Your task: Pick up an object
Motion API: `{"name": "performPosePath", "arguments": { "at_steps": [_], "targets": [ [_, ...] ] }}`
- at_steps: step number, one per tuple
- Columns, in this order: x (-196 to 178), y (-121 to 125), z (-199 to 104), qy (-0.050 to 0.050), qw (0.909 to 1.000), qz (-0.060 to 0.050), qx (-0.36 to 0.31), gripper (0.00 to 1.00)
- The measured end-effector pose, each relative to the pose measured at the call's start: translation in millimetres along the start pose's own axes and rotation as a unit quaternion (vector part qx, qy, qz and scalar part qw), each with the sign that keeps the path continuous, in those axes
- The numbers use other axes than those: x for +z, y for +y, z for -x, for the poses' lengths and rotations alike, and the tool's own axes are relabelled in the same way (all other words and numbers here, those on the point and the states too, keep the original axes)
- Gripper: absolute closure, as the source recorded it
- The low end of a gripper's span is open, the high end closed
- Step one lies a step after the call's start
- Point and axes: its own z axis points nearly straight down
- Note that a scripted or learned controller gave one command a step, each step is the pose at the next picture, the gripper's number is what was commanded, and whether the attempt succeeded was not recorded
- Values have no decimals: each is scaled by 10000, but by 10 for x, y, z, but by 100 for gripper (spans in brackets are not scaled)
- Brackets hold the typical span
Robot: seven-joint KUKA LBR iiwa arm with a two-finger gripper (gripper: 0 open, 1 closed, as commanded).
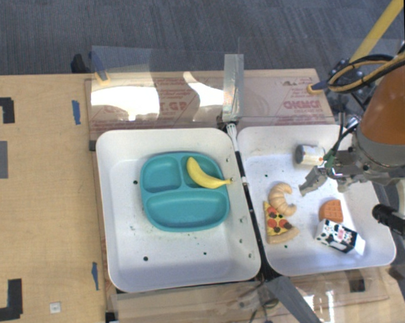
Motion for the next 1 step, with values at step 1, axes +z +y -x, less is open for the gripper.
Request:
{"name": "performPosePath", "arguments": {
  "at_steps": [1],
  "targets": [
    [947,-48,378,-31,9934,71,-1147,0]
  ]
}}
